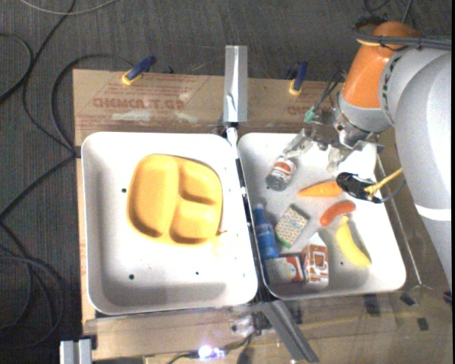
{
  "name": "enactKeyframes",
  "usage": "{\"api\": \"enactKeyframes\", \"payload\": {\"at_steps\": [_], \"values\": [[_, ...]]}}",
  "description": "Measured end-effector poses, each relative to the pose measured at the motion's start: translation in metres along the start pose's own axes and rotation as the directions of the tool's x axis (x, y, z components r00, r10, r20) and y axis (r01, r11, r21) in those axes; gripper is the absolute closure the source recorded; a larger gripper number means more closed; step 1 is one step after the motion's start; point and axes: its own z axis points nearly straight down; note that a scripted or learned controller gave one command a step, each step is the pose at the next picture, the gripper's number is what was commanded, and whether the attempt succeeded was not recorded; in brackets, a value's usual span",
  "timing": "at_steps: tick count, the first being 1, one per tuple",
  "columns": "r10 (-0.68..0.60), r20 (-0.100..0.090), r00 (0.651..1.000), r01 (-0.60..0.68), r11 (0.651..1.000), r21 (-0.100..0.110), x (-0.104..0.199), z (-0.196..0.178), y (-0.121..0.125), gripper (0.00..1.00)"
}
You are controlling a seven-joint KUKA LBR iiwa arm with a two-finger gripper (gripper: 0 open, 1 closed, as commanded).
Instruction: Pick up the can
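The can (281, 172), silver with a red label, lies on its side in the upper left part of the right bin (394, 275). My gripper (317, 150) hangs over the top of that bin, just right of the can and slightly above it. It is open, with nothing between its fingers. Its left finger (300, 144) points down toward the can's upper end, and I cannot tell whether it touches.
In the right bin lie a carrot (319, 190), an orange-red piece (337, 212), a banana (353, 246), a blue bottle (265, 234), a checkered box (291, 224) and two red-and-white cartons (315, 265). The left bin (106, 271) holds a yellow compartment tray (176, 198).
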Motion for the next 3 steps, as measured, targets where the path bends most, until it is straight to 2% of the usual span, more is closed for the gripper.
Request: {"api": "enactKeyframes", "payload": {"at_steps": [1,2,3], "values": [[0.039,0.002,0.999,-0.038,0.999,-0.01,0.029,0.065,0.001,0.0],[0.037,0.005,0.999,-0.037,0.999,-0.012,0.029,0.054,0.002,1.0],[0.296,0.001,0.955,-0.296,0.955,-0.001,0.079,-0.03,-0.001,1.0]]}}
